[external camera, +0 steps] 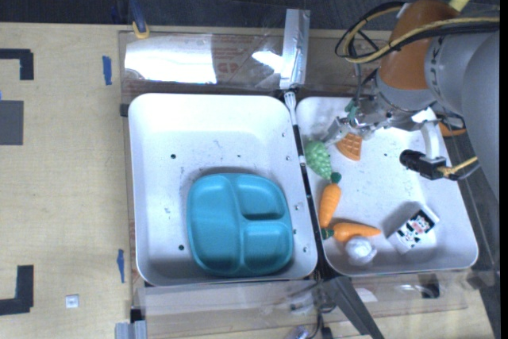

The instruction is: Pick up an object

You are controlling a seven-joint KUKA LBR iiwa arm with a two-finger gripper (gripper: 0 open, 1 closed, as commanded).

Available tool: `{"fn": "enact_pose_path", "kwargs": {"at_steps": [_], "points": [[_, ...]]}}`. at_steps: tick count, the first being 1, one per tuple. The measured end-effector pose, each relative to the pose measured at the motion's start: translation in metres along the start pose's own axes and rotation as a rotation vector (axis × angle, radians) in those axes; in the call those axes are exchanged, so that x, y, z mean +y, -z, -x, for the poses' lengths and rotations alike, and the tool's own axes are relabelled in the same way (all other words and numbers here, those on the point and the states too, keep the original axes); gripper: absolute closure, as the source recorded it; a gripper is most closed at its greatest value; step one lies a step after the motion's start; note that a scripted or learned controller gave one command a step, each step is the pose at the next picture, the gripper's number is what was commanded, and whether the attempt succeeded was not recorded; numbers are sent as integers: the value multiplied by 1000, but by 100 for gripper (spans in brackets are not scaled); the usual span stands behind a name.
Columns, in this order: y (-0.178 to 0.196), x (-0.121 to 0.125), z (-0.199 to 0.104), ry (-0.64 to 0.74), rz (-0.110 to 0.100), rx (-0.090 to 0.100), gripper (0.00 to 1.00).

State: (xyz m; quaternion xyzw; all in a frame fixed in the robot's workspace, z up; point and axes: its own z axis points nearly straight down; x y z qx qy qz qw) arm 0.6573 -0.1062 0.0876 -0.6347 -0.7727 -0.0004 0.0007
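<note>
The end effector (359, 120) hangs over the far left corner of the right bin (456, 250), right above an orange wedge-shaped piece (349, 145); from here I cannot tell how it is set or whether it touches the wedge. Along that bin's left wall lie a green leafy toy (319, 158), then a carrot (329, 202) pointing toward the near edge. A second carrot (354, 231) lies across the near left corner, just beside a small white round thing (359, 250). A small white box with dark print (415, 228) sits tilted near the near right corner. The left bin (159, 123) holds a blue divided plate (238, 225) toward its near edge.
</note>
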Motion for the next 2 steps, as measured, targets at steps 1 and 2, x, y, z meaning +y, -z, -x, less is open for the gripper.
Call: {"fn": "enact_pose_path", "kwargs": {"at_steps": [1, 2], "points": [[13, 2, 1, 0, 6, -3, 100], [100, 15, -20, -217, 7, -3, 100]]}}
